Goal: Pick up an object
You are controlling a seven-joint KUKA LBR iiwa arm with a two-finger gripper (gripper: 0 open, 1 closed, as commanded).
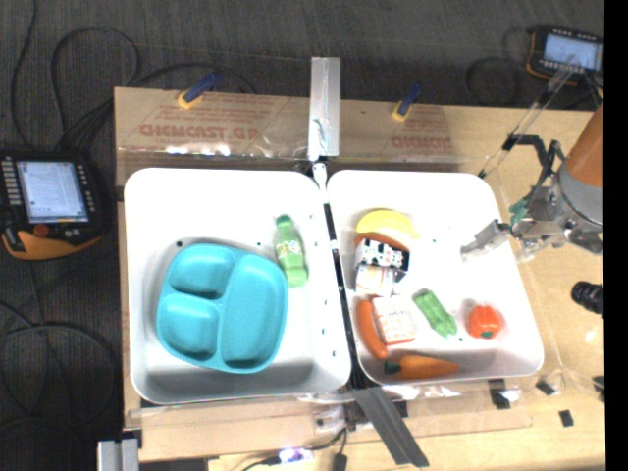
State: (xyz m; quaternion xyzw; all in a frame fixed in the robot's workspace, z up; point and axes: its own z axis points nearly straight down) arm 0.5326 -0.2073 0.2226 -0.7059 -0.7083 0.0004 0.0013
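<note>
The claw (486, 240) hangs over the right-hand rim area of the right bin (442, 186), reaching in from the arm (579, 180) at the view's right; its tips are too small and blurred to tell whether they are spread or closed, and nothing can be seen between them. Below the claw and slightly to its left, an orange-red tomato-like toy (484, 321) rests on the bin floor, with a green packet (434, 313) just beside it, further left. To the claw's left lie a yellow banana-like piece (385, 224) and, just under it, a black-and-white patterned item (381, 255) above a small white pack (373, 280). Lower left of the claw, a white card with red print (394, 322) overlaps an orange carrot-shaped toy (369, 332), and another orange carrot (424, 367) lies along the bin's near wall. Far to the claw's left, the left bin (147, 189) holds a blue divided plate (222, 306) and a green bottle (289, 249). Both bins sit on the table (226, 126).
</note>
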